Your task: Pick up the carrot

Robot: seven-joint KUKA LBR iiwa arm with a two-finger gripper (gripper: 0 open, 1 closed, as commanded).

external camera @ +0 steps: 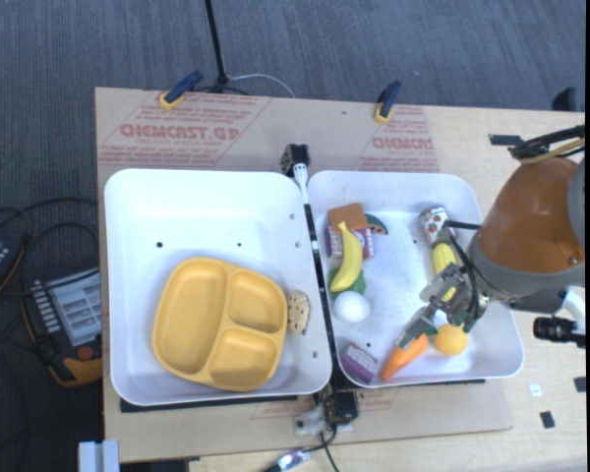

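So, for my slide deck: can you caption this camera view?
Claw poised just above the carrot in the right bin, beside an orange fruit; yellow tray sits in the left bin.

Orange band, grey wrist, metal claw

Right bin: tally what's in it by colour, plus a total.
Yellow: 3, namely banana, corn cob, round fruit
Orange: 1, the carrot
White: 1, the egg
Brown: 1, a block
Pink: 1, a piece
Red-white: 1, a small item
Total: 8
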